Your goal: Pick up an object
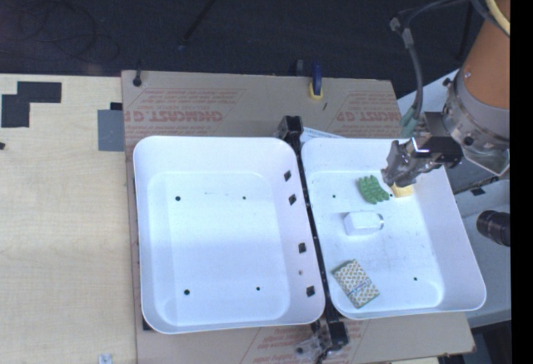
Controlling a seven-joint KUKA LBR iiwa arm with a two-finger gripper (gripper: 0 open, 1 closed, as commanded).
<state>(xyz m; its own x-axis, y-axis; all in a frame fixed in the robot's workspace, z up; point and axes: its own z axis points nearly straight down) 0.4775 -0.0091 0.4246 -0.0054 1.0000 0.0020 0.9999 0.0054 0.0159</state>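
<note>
1. Green obj: small, bumpy, bright green, roughly oval lump. Lies on floor of right bin, at approx 11 o'clock from bin centre, near the far wall.
2. Yellow obj: small pale-yellow piece just at 3 o'clock of the green obj, partly under the gripper tip; shape can't be made out.
3. White obj: small rounded white block, low contrast vs bin floor, at 6 o'clock from the green obj, near bin centre, apart from it.
4. Patterned obj: flat rectangular pc w/ fine green/tan dotted pattern, turned at an angle, at approx 7 o'clock in right bin, near the front-left corner. Well apart from the others.
5. Gripper: dark metal, comes in from 3 o'clock on grey arm w/ orange band. Tip sits low over right bin at approx 12–1 o'clock of bin centre, directly above/at the yellow obj and just beside the green obj.
6. Gripper state: can't tell how far open; tip is dark and bunched up. Nothing seen clearly in its grasp; contact w/ yellow obj possible but can't confirm.
7. Left bin: white, touching right bin along the centre divider.
</note>
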